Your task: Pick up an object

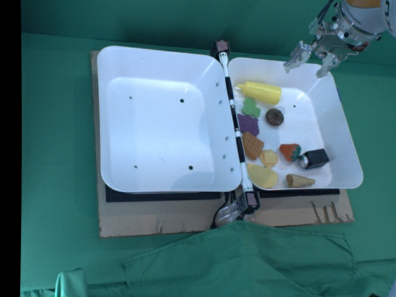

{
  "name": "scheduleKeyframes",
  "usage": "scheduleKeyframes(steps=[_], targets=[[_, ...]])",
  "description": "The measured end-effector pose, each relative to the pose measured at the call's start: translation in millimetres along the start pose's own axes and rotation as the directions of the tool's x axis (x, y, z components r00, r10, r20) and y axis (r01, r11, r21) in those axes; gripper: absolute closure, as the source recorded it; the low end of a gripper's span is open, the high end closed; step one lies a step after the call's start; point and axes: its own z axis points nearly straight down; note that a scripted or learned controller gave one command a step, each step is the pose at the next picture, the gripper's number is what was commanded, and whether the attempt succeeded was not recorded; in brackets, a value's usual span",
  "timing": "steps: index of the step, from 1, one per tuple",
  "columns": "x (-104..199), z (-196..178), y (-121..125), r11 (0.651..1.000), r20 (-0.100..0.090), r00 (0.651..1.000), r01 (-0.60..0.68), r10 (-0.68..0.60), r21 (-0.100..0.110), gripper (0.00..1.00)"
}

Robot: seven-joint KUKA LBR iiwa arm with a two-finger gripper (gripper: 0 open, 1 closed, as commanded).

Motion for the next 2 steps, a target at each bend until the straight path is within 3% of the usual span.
scheduleKeyframes(steps=[1,2], targets=[[-0.3,103.3,-6.6,1.000,-0.001,1.000,0.000,0.000,0.009,0.00],[-7.3,113.1,15.6,1.000,0.000,1.000,-0.001,0.001,-0.001,0.00]])
